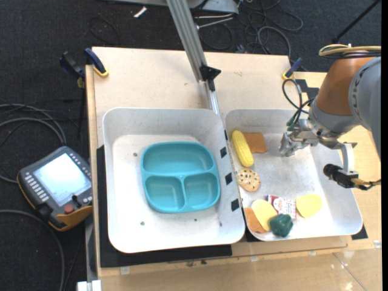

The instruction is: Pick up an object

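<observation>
The right bin point(339, 226) holds several toy foods. A yellow corn cob point(243, 148) lies at its upper left beside an orange-brown toast slice point(256, 142). Below them sits a round cookie point(248, 179). Along the front lie a yellow slice point(264, 211), a dark green lump point(280, 225), a red-and-white packet point(282, 204) and a yellow wedge point(309, 205). My gripper point(291, 145) hangs over the bin's upper middle, to the right of the toast and apart from it. Nothing shows in it.
The left bin point(121, 132) holds a teal divided plate point(180, 176). A slanted metal pole point(189, 32) ends at the divider between the bins. A black fitting point(339, 174) on the arm hangs over the right bin's right side. A teach pendant point(54, 188) lies off the bench at left.
</observation>
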Robot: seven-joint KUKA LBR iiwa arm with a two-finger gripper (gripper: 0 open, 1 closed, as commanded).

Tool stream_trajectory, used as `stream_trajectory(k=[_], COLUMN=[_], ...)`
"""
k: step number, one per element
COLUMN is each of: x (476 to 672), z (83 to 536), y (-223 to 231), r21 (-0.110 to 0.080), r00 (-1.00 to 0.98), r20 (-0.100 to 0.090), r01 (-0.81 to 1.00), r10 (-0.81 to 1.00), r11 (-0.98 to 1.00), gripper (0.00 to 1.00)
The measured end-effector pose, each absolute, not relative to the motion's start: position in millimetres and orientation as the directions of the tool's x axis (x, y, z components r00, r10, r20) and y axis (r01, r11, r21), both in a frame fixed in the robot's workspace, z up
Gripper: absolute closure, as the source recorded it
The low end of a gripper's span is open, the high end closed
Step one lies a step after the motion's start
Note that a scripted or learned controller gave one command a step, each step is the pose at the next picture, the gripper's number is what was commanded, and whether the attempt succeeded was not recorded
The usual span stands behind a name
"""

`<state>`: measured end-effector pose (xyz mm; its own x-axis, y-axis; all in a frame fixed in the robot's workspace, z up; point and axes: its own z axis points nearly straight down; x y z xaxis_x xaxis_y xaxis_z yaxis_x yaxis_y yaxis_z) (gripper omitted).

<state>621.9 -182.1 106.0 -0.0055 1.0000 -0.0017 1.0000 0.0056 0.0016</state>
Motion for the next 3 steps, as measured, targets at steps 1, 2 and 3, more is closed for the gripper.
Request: stream_trajectory(k=[1,2,3], x=[616.9,620.1,621.3], z=[153,218,252], y=[-177,-178,-178], r21=[0.005,0.008,0.006], r00=[-0.003,-0.003,-0.003], r20=[-0.001,-0.003,-0.002], r01=[1.0,1.0,1.0], r10=[1.0,1.0,1.0], r11=[0.003,0.003,0.003], gripper=[1.0,1.0,1.0])
